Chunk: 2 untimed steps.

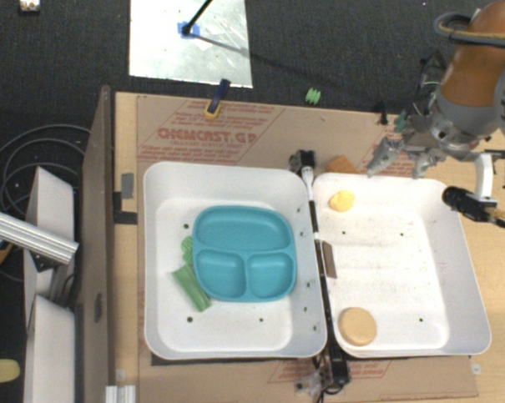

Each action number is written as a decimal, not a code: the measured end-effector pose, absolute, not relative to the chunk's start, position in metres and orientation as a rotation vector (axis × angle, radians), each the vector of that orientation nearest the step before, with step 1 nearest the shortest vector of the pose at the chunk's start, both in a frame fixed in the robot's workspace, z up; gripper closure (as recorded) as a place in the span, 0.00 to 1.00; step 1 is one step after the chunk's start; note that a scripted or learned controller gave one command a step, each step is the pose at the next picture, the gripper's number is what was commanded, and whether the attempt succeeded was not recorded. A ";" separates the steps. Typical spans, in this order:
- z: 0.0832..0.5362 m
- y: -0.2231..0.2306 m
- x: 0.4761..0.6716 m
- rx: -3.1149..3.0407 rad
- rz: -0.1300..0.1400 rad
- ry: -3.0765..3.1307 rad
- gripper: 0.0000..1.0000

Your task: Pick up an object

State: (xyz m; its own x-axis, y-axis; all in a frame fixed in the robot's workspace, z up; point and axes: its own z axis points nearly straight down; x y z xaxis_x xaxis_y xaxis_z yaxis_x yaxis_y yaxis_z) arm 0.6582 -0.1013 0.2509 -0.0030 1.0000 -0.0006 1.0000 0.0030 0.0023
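The end effector [402,164] is seen above the right bin's [450,272] far rim with fingers spread and nothing held, near the yellow object [342,200] lying in that bin's far-left corner.

The teal tray [243,264] hides part of the green object [188,277].

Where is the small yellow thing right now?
The small yellow thing lies in the right bin, near its far left corner, just below and left of the gripper.
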 end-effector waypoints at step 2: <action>0.081 -0.083 0.668 2.216 -0.003 2.230 0.00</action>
State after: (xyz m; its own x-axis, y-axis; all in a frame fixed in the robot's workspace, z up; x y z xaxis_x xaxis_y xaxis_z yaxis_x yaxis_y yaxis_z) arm 0.6675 -0.0834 0.0805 -0.0063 1.0000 0.0004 1.0000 0.0063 -0.0034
